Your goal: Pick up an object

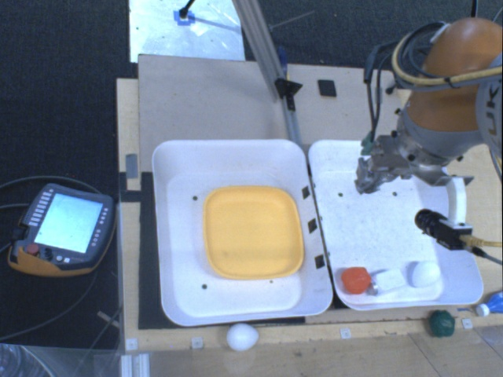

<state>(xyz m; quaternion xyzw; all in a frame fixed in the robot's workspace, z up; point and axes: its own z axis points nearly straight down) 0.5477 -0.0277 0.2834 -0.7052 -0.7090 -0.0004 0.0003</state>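
Observation:
A yellow square plate [254,231] lies in the left bin [177,163]. In the right bin [330,159], along the near edge, sit a red-orange ball [355,280], a small white block [388,280] and a white ball [425,273]. My gripper [368,181] hangs over the far part of the right bin, well away from those three objects. I see nothing between its fingers. The arm's orange band [460,53] is at the upper right.
A black cylindrical part [437,226] on a white bracket sticks out from the arm over the right bin. A white egg [242,337] and a dark green ball [441,323] lie on the bench in front of the bins. A teach pendant [63,228] rests at the left.

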